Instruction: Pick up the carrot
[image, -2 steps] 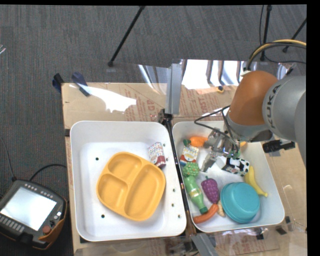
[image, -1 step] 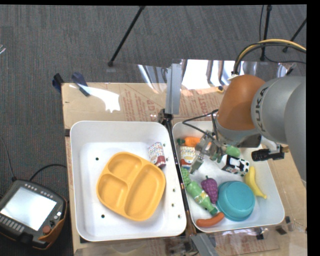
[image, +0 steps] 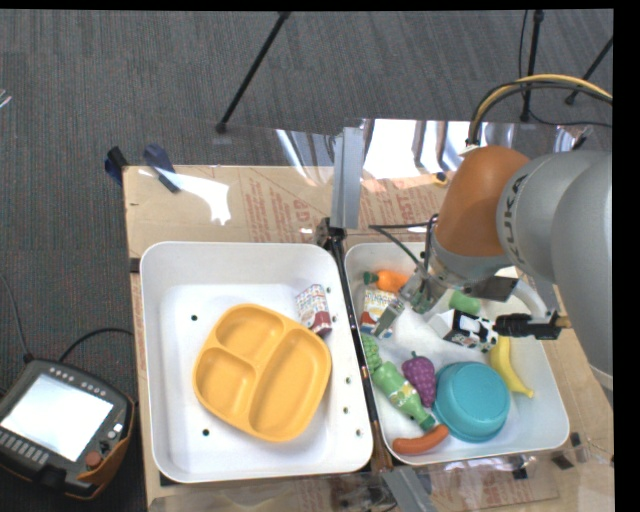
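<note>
Carrot (image: 388, 280): orange, lodged at the far left corner of the right bin (image: 555, 415), just beside a small printed packet (image: 378, 303). Step in hand is judged to be the approach; no grasp is made. Gripper (image: 400, 312): poised low over the packet, near the carrot; whether its tips are spread or pressed together cannot be told. Next move: a short shift toward the bin's far corner is called for, then a descent clear of the packet.
</note>
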